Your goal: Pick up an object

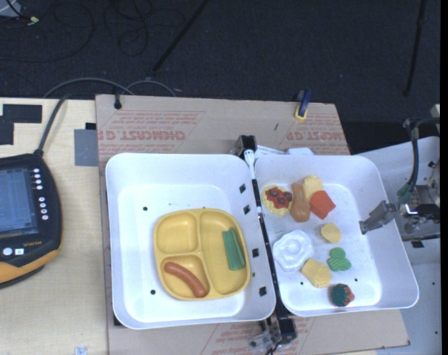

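toy foods are lying scattered in the right bin (390, 191), and none of them is sitting between the gripper's fingers. the gripper (378, 218) is hanging at the right rim of that bin, reaching in from the right, and whether it is open or closed cannot be told at this angle. nearest to it, a small yellow piece (330, 233) is resting toward the middle of the bin. further up, an orange-red block (322, 204) is touching a brown sausage-like piece (300, 203), with a pale yellow piece (312, 183) just above them and a small pizza-like disc (277, 199) just left of them. a white fried-egg shape (291, 248) is lying near the divider between the bins. below it a yellow corn-like piece (316, 273) is sitting beside a green leafy piece (338, 259), and a red and green piece (341, 295) is lying near the front right corner.

in the left bin (131, 198) a yellow divided plate (202, 220) is holding a hot dog sausage (185, 278) in its front compartment and a green strip (233, 249) in its right one. a teach pendant (21, 217) is resting on the bench to the left, well apart from both bins.
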Available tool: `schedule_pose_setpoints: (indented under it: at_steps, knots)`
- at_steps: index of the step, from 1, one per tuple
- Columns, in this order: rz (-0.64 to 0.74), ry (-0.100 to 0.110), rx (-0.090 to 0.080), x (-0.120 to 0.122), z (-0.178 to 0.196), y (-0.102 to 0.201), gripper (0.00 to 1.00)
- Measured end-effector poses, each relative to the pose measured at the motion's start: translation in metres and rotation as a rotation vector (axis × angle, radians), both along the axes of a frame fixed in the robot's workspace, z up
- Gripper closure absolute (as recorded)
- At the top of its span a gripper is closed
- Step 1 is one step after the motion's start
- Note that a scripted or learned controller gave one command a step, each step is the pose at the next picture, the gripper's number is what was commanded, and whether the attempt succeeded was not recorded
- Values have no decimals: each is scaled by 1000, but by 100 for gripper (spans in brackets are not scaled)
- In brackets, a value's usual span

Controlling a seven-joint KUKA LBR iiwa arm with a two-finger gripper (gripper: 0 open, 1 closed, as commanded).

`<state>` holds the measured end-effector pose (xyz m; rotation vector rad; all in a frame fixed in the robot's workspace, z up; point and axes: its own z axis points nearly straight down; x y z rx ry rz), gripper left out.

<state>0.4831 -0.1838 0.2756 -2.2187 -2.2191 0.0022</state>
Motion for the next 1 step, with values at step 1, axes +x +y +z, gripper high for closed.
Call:
schedule_pose_setpoints:
  at_steps: [1]
  knots:
    - [0, 2, 1, 0, 10, -1, 100]
